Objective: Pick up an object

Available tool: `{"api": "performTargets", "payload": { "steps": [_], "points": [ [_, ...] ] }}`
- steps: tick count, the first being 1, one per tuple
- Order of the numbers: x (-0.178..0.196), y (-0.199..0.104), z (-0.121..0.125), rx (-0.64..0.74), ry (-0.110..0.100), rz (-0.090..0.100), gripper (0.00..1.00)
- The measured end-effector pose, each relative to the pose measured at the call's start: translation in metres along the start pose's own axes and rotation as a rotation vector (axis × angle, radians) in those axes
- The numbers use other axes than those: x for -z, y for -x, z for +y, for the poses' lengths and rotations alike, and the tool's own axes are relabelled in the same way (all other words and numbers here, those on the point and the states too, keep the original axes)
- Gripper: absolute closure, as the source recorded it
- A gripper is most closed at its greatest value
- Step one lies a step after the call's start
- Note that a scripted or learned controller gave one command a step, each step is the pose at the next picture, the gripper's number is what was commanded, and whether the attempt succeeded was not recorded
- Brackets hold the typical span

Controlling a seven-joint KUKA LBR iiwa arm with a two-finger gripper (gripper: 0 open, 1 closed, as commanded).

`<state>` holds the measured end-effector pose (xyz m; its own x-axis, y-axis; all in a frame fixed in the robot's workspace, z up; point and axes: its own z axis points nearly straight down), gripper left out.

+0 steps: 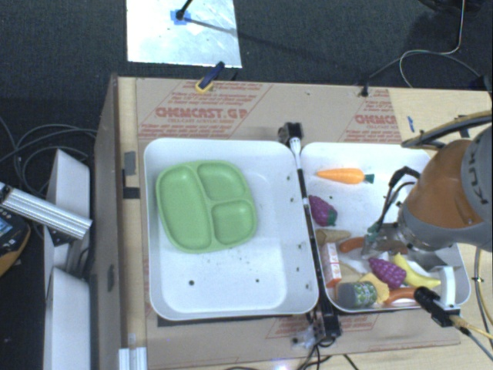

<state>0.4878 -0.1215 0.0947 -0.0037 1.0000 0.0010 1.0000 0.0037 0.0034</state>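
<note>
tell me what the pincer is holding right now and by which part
It cannot be told. The pincer is down in the right bin among the toy food, beside a purple toy, but no object visibly sits in it.

toy clutter beneath arm

The arm is bulky and rounded, with a broad orange band above a grey wrist section. Thin black cables loop along its side, and dark metal hardware sits below the wrist.
</note>
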Motion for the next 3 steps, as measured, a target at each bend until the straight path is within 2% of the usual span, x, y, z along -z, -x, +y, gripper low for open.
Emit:
{"api": "performTargets", "payload": {
  "steps": [3],
  "points": [
    [0.03, -0.001, 0.003, 0.006, 0.005, 0.001, 1.0]
  ]
}}
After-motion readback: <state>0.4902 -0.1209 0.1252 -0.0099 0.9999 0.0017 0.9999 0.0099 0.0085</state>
